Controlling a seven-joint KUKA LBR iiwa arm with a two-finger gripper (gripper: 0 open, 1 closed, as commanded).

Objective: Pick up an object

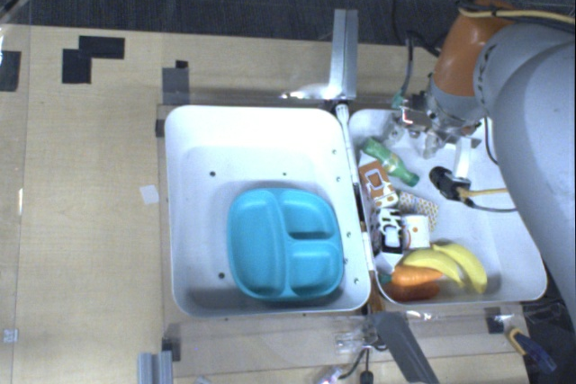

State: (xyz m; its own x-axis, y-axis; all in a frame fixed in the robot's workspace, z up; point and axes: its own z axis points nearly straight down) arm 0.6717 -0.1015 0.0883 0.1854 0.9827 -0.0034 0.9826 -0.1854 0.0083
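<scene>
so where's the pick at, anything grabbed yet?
Done: the arm has reached the right bin; the gripper sits at its far end beside the green bottle. In hand: nothing visibly between its fingers. Left: grasp and lift. The bananas and the orange item lie untouched at the near end, the blue tray in the left bin.

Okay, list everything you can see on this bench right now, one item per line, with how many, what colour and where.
Bins: two, white, side by side on the bench.
Divided tray: one, light blue, in the left bin.
Bananas: a small bunch, yellow, near corner of the right bin.
Orange-red item: one, beside the bananas; kind unclear.
Bottle: one, green, far part of the right bin.
Small packets: a few, mixed colours, along the right bin's left wall.
Arm: one, grey with orange band, entering from the right.
Tool: one, over the right bin's far end.
</scene>
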